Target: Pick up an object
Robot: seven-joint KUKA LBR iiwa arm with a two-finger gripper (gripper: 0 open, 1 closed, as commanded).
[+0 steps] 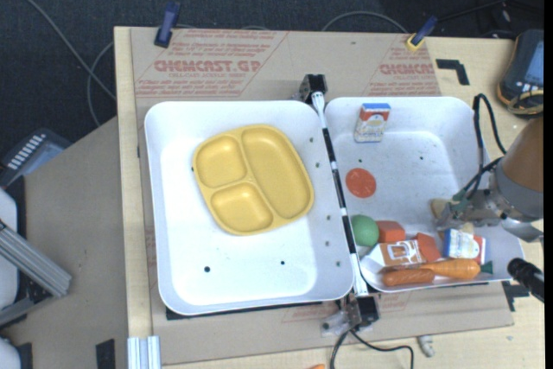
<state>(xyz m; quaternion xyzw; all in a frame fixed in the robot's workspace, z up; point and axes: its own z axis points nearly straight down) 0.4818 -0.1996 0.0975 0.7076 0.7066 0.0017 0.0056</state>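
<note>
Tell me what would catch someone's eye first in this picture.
The big yellow divided plate in the left bin stands out most. Next, a cluster of bright toy food in the right bin's near corner, with a carrot and a green ball. The gripper hangs just above that cluster.

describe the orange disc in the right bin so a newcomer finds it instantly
Start at the right white bin, then follow its left wall to about mid-height. The orange disc lies flat there, alone on bare floor, above the green ball. It is the only flat round item; the carrot is long.
</note>
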